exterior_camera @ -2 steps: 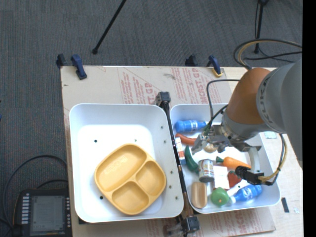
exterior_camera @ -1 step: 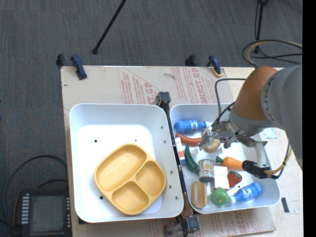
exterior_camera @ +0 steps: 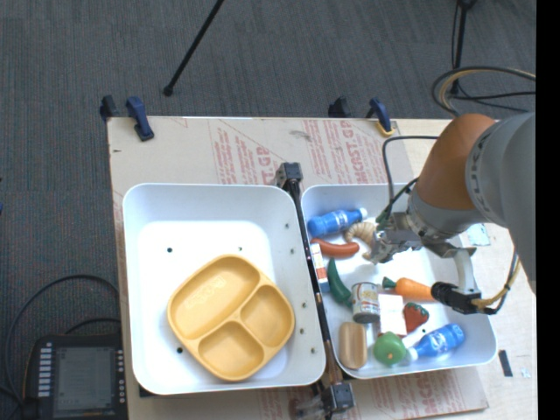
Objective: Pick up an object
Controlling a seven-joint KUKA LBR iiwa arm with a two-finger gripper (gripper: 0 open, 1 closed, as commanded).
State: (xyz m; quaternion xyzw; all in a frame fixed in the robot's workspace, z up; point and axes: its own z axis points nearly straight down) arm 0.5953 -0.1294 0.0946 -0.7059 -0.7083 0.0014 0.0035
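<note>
So the left white plastic bin (exterior_camera: 149, 208) has just a yellow three-compartment plastic tray (exterior_camera: 231, 317) sitting toward its near edge, and all the small stuff is crammed in the right white bin (exterior_camera: 484, 344). My gripper (exterior_camera: 381, 245) is down in that right bin near its far-left corner, right over a beige knobbly toy (exterior_camera: 360, 230) that sits between the blue plastic bottle (exterior_camera: 336, 221) and the red toy hot dog (exterior_camera: 339, 248). Honestly can't tell how wide my jaws are or whether they're touching anything, the wrist blocks it. My guess is these are all light hollow plastic, stiff but slick and rounded, so I'd grab the beige one across its narrow middle. Further toward the near edge there's a small tin can (exterior_camera: 365, 302) and an orange toy carrot (exterior_camera: 412, 288).
</note>
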